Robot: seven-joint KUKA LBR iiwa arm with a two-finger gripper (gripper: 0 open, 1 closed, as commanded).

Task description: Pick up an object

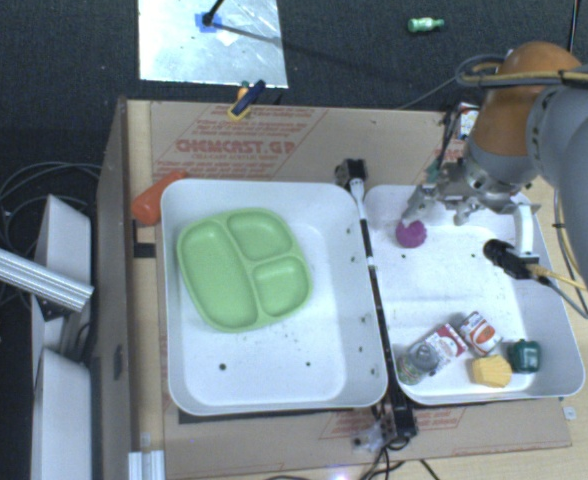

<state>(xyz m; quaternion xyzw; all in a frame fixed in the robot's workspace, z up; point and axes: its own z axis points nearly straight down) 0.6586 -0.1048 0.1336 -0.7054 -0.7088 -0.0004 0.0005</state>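
Note:
A small magenta object point(411, 233) lies near the back left of the right bin point(444, 278). My gripper point(432, 208) hangs just above and behind it, with one finger point(415, 208) close over the object and nothing visibly between the fingers. Along the front of the same bin lie a clear round item point(417, 360), a red and white packet point(474, 332), a yellow block point(492, 371) and a dark green item point(524, 354).
The left bin point(189, 378) holds a green divided plate point(244, 267). An orange object point(148, 199) rests outside the left bin's back left corner. A yellow and blue clamp point(246, 99) sits at the bench's far edge. The bins' shared wall point(371, 268) runs between them.

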